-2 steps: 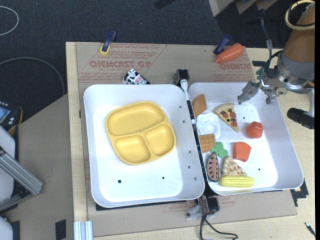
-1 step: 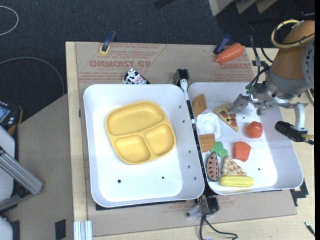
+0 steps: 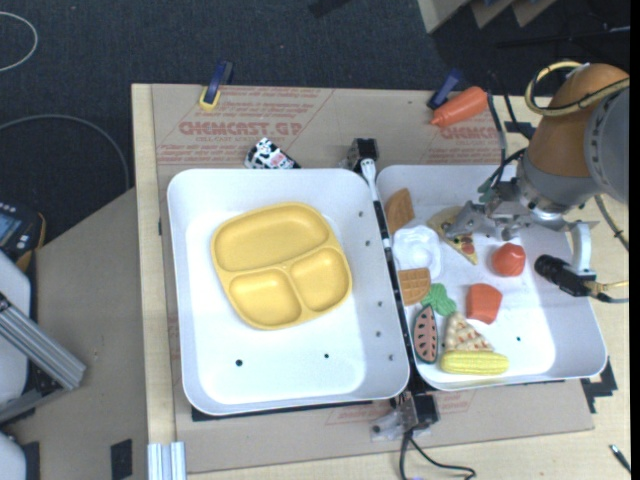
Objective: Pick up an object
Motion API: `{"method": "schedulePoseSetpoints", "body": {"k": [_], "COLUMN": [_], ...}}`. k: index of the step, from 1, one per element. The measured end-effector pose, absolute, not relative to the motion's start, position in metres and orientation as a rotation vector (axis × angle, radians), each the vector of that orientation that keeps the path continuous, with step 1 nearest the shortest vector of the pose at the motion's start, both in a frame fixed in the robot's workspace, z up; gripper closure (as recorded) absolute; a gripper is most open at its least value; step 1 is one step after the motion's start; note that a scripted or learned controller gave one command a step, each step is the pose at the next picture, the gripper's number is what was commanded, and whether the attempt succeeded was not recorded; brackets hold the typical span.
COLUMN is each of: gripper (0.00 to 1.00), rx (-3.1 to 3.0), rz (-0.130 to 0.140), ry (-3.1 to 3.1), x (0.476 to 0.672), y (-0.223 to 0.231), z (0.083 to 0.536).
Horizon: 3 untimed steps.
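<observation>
gripper (image 3: 478, 220) low over the right bin (image 3: 575, 353), near its far edge, arm in from the right. jaw state: can't tell (fingers are a dark cluster, too small to read). pizza slice (image 3: 462, 245) sits right under/just in front of the tips, touching or nearly, unclear. red tomato (image 3: 508, 259) just beside, to the arm side. white piece (image 3: 416, 243) and cracker (image 3: 400, 208) on the far side of the jaws. corn (image 3: 474, 363), watermelon slice (image 3: 426, 333) well apart at the near edge. yellow divided plate (image 3: 281, 264) in the left bin (image 3: 200, 368).
</observation>
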State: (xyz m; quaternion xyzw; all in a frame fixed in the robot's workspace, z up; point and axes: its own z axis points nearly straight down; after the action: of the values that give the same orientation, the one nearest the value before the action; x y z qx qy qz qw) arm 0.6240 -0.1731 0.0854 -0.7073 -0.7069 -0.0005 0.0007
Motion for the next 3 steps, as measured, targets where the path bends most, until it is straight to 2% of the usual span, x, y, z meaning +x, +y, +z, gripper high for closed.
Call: {"method": "schedulePoseSetpoints", "body": {"k": [1, 3], "gripper": [1.00, 1.00], "rx": [-2.226, -2.227], "rz": [-0.011, -0.005], "ry": [-2.227, -2.227], "x": [0.627, 0.625], "y": [-0.173, -0.181], "z": [0.101, 0.194]}}
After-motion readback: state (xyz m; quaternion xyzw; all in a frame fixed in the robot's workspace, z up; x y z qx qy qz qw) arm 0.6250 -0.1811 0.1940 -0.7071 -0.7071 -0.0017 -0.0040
